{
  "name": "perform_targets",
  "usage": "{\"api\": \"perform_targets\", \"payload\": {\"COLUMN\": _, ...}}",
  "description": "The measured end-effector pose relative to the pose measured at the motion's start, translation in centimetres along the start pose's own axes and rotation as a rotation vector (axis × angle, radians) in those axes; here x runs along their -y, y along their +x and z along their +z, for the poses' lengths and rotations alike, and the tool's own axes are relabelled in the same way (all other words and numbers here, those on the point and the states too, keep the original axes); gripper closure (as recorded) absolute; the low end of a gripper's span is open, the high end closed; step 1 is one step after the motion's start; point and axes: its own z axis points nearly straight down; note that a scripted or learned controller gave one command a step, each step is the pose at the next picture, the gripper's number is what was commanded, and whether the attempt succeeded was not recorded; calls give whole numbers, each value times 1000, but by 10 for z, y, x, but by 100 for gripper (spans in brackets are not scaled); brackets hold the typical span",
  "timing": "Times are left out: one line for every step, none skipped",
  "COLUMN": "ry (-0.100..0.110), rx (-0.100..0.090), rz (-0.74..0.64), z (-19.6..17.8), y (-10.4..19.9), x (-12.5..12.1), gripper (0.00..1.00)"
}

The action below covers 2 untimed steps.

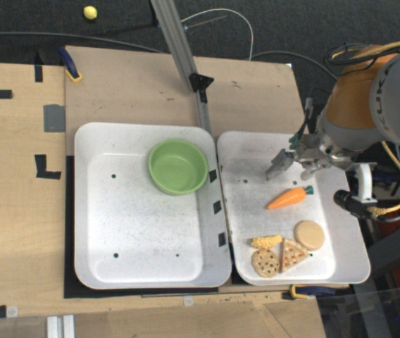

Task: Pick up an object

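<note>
An orange toy carrot (286, 198) lies in the middle of the right bin (249, 153). Near that bin's front edge sit a corn cob piece (266, 242), a round cookie (264, 263), a pizza slice (291, 255) and a tan round bun (309, 234). A green bowl (177, 166) stands in the left bin (101, 210) at its back right. My gripper (293, 170) hangs over the right bin just behind the carrot, with its fingers (279, 165) spread apart and nothing between them.
A slanted metal pole (179, 37) rises behind the bins and meets the bench between them. A yellow ball (90, 12) lies on the dark floor at the back left. Cables run behind the bench.
</note>
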Motion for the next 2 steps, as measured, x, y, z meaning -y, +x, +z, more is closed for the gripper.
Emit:
{"api": "perform_targets", "payload": {"ry": -2, "rx": 1, "rz": 0, "z": 44, "y": 2, "x": -1, "gripper": 0}}
{"api": "perform_targets", "payload": {"ry": -8, "rx": 3, "rz": -1, "z": 84, "y": 2, "x": -1, "gripper": 0}}
